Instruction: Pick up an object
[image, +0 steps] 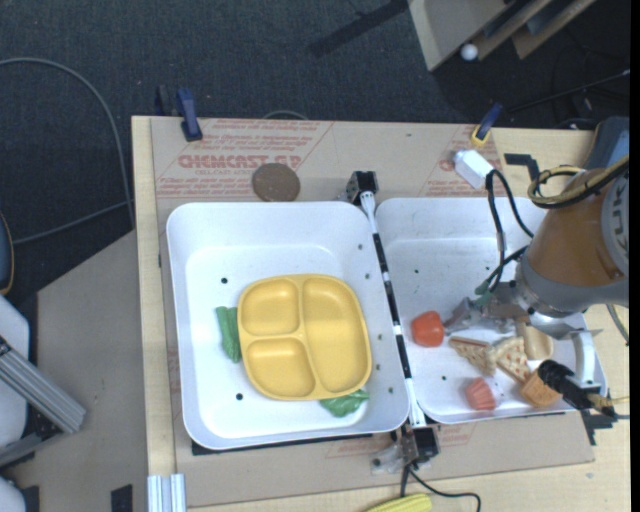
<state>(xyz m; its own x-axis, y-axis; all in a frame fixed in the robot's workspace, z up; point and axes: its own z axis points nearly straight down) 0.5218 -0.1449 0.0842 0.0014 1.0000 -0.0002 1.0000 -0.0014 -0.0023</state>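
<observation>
The claw (478, 312), its state impossible to tell, hangs low in the right bin (440, 225) near the red piece (428, 329), where crowded neighbours could spoil a grasp.

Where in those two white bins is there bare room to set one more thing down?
Right bin: the far half, above the red piece, is bare. Its near half is crowded with small objects and the tool. Left bin: a bare strip borders the yellow tray on the far side.
</observation>
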